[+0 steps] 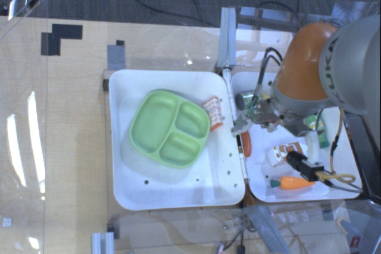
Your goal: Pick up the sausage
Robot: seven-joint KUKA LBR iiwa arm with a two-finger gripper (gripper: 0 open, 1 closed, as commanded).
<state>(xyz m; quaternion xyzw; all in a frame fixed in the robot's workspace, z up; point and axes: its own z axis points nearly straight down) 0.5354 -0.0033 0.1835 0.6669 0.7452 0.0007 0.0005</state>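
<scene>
Against the right bin's [257,190] left wall the sausage [246,144] lies lengthwise along it, just below the gripper [250,119], whose grip state I cannot tell.

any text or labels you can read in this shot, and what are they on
"UK": dark letters, cut off, on the grey arm casing.
Snack packet beside the green plate: print too blurred to read.
Small carton in the right bin: print too small to read.

view: one fixed overhead camera; slanted down | covers both white bins [119,187] | distance: moderate
</scene>
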